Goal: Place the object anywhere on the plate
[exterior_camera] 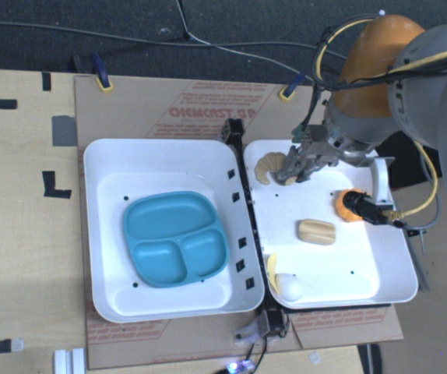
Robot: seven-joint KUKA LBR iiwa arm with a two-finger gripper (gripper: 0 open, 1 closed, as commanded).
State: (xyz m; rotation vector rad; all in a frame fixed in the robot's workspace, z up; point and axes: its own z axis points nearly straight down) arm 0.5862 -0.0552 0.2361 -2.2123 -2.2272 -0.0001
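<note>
Blue plate (175,236) sits in the left bin (103,170), three compartments, nothing resting on it.

Right bin (391,287) carries the loose items. A tan ridged shell-shaped piece (268,167) lies in its upper-left corner, close to the divider between the bins. My gripper (295,170) is just to the right of that piece, low over the bin floor and touching or nearly touching its right edge. From this angle I can't tell if the piece is actually between my fingers, and I can't tell if the gripper is apart or together; the dark finger assembly blurs into one mass.

The shell piece looks pale beige, rounded, with curved ribs, lying flat.

Further along in the same bin: a white egg-shaped item (290,287) beside a yellow sliver (271,269) in the bottom-left corner, a tan loaf-like block (316,231) near the middle, and an orange round item (350,206) toward the right wall, well apart from my gripper.

My arm (383,61) comes in from the upper right, orange band above the wrist, yellow cables looping round it. Both bins sit on cardboard on the bench (21,240).
</note>
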